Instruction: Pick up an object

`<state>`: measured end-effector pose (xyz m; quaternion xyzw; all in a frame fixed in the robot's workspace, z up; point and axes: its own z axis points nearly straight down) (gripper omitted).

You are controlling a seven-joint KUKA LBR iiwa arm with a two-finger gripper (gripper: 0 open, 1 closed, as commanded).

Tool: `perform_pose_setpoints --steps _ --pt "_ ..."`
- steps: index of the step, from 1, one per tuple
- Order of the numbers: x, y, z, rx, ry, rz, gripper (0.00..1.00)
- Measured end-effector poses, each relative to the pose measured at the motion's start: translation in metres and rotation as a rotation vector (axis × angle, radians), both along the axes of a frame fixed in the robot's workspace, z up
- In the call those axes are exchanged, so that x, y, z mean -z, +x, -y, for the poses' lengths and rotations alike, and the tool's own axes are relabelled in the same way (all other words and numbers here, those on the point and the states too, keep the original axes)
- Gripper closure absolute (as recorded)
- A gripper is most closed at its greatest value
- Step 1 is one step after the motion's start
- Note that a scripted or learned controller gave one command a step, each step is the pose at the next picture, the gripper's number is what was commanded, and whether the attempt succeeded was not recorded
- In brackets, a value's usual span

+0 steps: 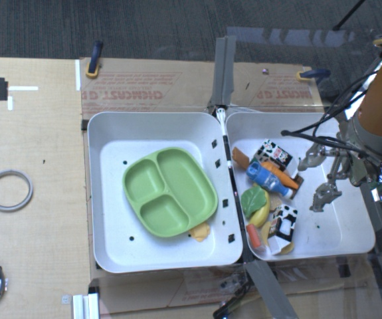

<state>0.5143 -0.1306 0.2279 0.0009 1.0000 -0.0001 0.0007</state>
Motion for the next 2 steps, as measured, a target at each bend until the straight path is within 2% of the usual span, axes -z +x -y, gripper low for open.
perform_pose_setpoints --steps 1,2 --pt "0.1358 0.0094 0.0276 0.133 0.000 0.001 0.00" --pt "0.1261 0.0110 0.0261 0.129 -0.001 0.004 1.00"
